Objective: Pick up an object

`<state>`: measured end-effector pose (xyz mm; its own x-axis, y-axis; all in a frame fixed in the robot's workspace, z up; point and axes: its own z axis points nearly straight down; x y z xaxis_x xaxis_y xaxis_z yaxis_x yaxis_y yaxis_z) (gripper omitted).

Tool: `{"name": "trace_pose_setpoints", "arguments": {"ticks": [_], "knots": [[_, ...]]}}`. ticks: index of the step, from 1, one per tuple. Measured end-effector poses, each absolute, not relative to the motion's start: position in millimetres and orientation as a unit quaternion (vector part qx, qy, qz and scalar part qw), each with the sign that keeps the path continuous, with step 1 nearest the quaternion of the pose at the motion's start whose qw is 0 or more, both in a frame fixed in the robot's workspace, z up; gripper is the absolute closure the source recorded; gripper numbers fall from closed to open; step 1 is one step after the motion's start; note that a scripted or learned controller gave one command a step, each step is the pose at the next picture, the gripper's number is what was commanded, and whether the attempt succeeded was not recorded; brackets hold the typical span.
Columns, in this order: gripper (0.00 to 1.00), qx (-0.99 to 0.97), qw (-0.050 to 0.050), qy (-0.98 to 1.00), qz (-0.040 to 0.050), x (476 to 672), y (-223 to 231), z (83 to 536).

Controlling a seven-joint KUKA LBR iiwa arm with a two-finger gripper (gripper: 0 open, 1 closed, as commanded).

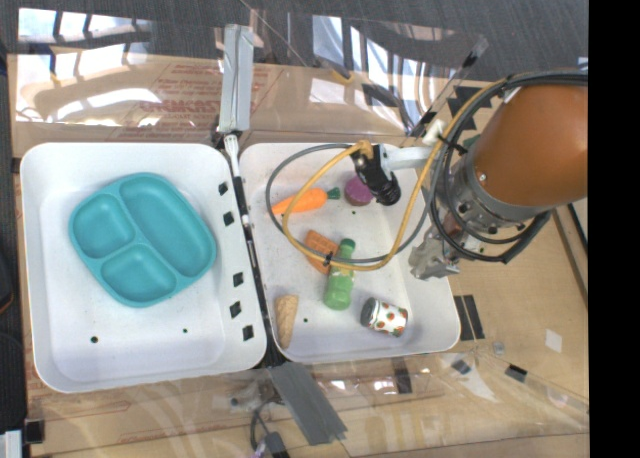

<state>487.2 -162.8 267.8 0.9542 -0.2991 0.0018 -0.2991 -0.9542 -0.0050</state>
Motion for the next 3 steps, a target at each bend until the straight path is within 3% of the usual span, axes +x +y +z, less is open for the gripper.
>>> {"name": "trace_pose_setpoints", "arguments": {"ticks": [1,2,3], "knots": [[1.0,-0.989,0.006,0.149,-0.0034,489.2,-159.3,277.5],[1.0,-0.951,0.0,0.309,0.0032,483.9,-149.9,278.0],[1.0,-0.989,0.002,0.15,-0.0013,499.8,-154.2,286.0]]}}
